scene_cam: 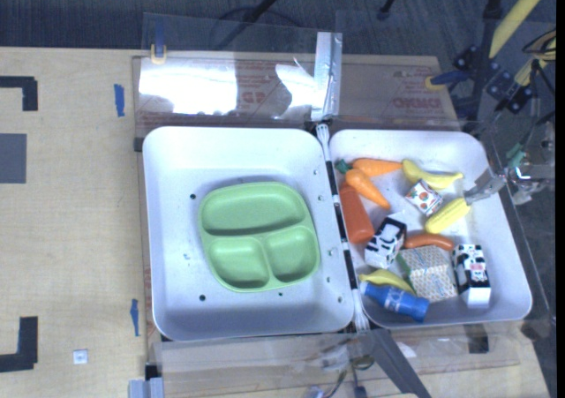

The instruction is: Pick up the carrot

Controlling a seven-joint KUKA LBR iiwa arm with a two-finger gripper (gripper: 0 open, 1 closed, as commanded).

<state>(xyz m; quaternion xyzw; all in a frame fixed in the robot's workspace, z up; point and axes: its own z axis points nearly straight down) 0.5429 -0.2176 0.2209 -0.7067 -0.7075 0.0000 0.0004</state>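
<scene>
Currently the carrot (381,167) lies in the right bin (505,295), close to its far edge and toward the far-left corner, lengthwise along that edge with its green end pointing at the divider between the bins. It rests on the bin floor; nothing has hold of it.

Just nearside of it, touching or nearly so, is a second carrot (366,188), angled. A longer orange piece (356,215) runs along the bin's left wall below both.

Right of the carrot: a yellow banana (433,177), then a small white cube with red marks (424,199), and another yellow piece (448,214) nearer the right wall.

Middle of the bin: a black-and-white patterned toy (385,244), an orange-red piece (429,240), a speckled block (431,274). A second black-and-white toy (472,269) sits toward the near-right corner. Along the near edge are a yellow piece (385,279) and a blue cylinder (398,301).

Gripper (488,186): over the right bin's right edge, near the far-right corner, well apart from the carrot, with the banana between them. It appears faint in the view; how far open it is cannot be told, and no object is seen in it.

Left bin (168,211): holds a green divided plate (259,235), roughly central.
</scene>
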